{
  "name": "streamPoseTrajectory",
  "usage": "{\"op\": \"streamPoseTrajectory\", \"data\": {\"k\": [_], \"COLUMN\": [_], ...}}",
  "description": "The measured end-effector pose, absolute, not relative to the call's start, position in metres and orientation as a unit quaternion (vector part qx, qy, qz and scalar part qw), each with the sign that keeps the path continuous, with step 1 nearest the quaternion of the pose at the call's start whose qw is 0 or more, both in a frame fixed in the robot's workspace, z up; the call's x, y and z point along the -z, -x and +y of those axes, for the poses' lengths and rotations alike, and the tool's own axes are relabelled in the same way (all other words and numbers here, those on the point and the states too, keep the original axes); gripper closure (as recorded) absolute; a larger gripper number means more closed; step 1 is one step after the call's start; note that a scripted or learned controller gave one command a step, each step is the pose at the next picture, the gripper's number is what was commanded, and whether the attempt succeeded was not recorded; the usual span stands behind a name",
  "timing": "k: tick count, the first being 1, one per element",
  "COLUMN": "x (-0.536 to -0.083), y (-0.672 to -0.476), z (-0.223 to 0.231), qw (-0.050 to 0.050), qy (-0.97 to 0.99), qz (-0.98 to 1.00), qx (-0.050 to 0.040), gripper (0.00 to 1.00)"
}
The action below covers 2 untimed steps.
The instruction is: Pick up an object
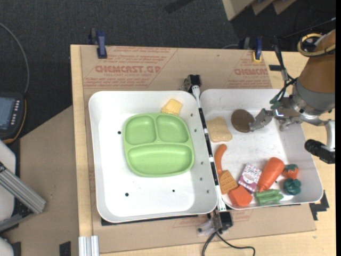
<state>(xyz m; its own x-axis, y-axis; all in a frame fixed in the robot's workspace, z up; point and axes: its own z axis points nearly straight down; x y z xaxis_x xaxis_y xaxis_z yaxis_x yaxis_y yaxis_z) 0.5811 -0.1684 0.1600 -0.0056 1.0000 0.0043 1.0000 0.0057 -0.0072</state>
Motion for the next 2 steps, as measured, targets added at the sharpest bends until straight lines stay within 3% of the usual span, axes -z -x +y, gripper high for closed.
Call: {"op": "streamPoseTrajectory", "data": {"k": [1, 2], "x": [-0.083, -0.085], "y": [-0.671, -0.614], "z": [-0.153, -0.145], "qw": [-0.004, 0.003], "qy": [0.705, 0.708], "qz": [-0.709, -0.706], "qx": [0.0026, -0.0012], "gripper": [0.00, 0.00]}}
